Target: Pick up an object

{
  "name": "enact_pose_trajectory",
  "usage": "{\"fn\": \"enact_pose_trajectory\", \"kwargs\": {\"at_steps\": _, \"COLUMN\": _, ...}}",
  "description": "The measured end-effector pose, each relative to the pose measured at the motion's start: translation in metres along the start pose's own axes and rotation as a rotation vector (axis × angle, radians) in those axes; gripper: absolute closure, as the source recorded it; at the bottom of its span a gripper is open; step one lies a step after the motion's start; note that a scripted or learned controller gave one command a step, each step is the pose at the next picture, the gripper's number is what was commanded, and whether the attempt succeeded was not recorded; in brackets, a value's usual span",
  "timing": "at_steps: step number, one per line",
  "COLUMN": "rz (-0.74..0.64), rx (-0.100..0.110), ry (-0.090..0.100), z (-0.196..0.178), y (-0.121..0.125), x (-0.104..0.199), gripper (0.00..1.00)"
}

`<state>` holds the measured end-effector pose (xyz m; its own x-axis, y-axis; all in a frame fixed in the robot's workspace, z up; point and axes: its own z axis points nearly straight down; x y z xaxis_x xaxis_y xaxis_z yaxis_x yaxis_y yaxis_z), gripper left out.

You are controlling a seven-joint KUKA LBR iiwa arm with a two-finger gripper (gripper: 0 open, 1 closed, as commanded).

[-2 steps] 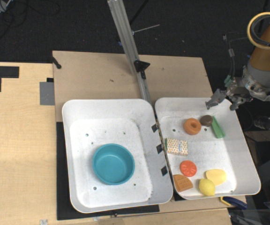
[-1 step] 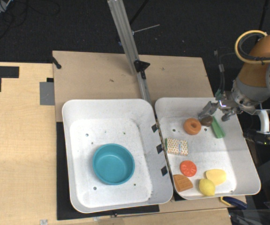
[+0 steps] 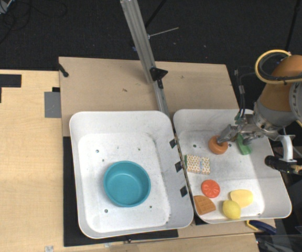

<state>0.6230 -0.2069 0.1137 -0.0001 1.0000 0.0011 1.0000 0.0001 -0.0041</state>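
Camera view: arm [image 3: 284, 91] is reaching in from the right, hand [image 3: 234, 136] sitting low over the right bin [image 3: 269, 203], near its far edge. Can't tell from this angle if the hand is apart or together, and nothing is visibly clamped in it.

Closest candidate is the orange piece [image 3: 218, 145], lying on the bin floor touching or just beside the hand's left tip. Green piece [image 3: 244, 145] is lying just right of it, under the hand body.

Rest of the right bin: patterned packet [image 3: 198, 164] near the left wall, red disc [image 3: 210, 188] toward the near edge, brown wedge [image 3: 204, 205] at the near-left corner, two yellow pieces [image 3: 237, 202] touching each other along the near edge. Left bin [image 3: 88, 125] is holding a teal bowl [image 3: 127, 183], well apart from the hand.

Judging the step as mid-grasp, pick not yet confirmed.

Risks from here:
- orange piece looks off to one side of the hand, so closing could be nudging it away instead of trapping it
- green piece is right beside it; could be catching both, or jamming between them
- orange piece looks round, likely to be squirting out on a partial grip
- hand is near the far wall, so a shoved object could be ending up against the rim
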Motion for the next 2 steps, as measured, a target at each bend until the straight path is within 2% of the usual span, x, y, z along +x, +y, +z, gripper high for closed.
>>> {"fn": "enact_pose_trajectory", "kwargs": {"at_steps": 1, "rz": 0.0, "rx": -0.004, "ry": -0.001, "z": -0.013, "y": 0.001, "x": 0.0, "gripper": 1.0}}
{"fn": "enact_pose_trajectory", "kwargs": {"at_steps": 2, "rz": 0.0, "rx": -0.009, "ry": -0.002, "z": -0.074, "y": 0.003, "x": 0.005, "gripper": 1.0}}
